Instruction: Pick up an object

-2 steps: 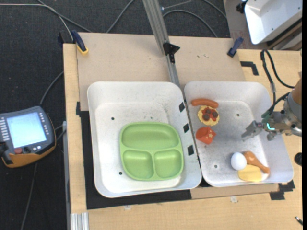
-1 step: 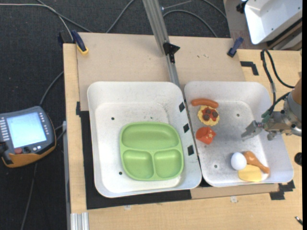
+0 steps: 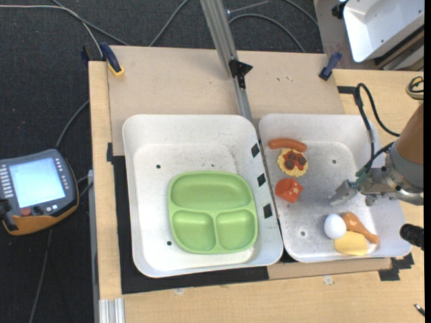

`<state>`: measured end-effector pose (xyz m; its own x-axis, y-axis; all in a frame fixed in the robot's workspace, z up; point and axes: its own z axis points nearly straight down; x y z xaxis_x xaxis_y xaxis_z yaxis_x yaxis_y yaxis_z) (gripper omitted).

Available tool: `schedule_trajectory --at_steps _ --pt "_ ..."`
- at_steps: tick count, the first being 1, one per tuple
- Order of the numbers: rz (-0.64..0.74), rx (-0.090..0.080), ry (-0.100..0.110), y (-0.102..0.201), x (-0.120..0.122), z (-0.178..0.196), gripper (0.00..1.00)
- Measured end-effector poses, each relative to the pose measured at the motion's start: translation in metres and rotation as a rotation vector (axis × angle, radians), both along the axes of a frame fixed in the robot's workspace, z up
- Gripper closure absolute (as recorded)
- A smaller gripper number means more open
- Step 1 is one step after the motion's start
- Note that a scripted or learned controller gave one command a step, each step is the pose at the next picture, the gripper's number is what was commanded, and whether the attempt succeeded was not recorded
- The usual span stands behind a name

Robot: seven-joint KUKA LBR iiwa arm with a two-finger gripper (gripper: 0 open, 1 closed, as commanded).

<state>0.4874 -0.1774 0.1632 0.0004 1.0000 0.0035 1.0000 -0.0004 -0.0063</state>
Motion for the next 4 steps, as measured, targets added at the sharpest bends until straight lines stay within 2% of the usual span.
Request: schedule_trajectory --at_steps 1,2,3,4 --pt "0.001 0.001 0.001 0.01 -0.003 -0.047 0.0" --pt "0.0 -0.001 -0.006 0.01 -0.002 -0.078 0.0" --pt "-0.002 -0.008 -0.014 0.008 0.0 -0.065 1.0" --pt "0.002 -0.006 -0.014 0.009 0.006 -0.001 1.0"
